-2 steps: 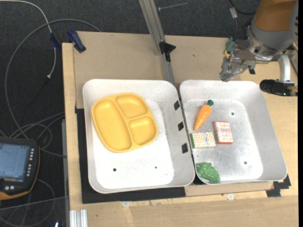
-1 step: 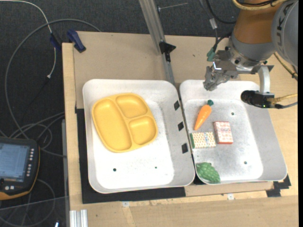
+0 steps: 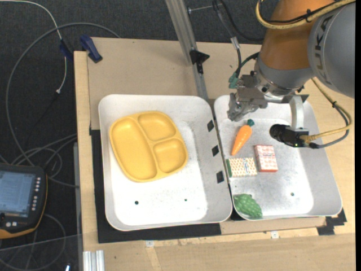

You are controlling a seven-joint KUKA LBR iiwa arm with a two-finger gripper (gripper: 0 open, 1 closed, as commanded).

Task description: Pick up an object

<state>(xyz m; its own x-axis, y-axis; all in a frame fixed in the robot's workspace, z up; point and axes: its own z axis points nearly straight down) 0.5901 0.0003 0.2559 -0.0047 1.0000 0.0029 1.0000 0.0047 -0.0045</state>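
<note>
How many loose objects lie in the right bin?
4: a carrot below the gripper, a red box, a patterned box beside it, a green item at the near edge. The arm may hide more.

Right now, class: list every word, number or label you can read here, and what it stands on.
"UK", cut off at the frame edge: on the grey arm.
Red box: print too blurred to read.
Patterned packet: print too small to read.
Handheld screen: unreadable.

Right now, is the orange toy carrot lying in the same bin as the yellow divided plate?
No. The orange toy carrot lies in the right white bin, while the yellow divided plate sits in the left white bin.
</note>
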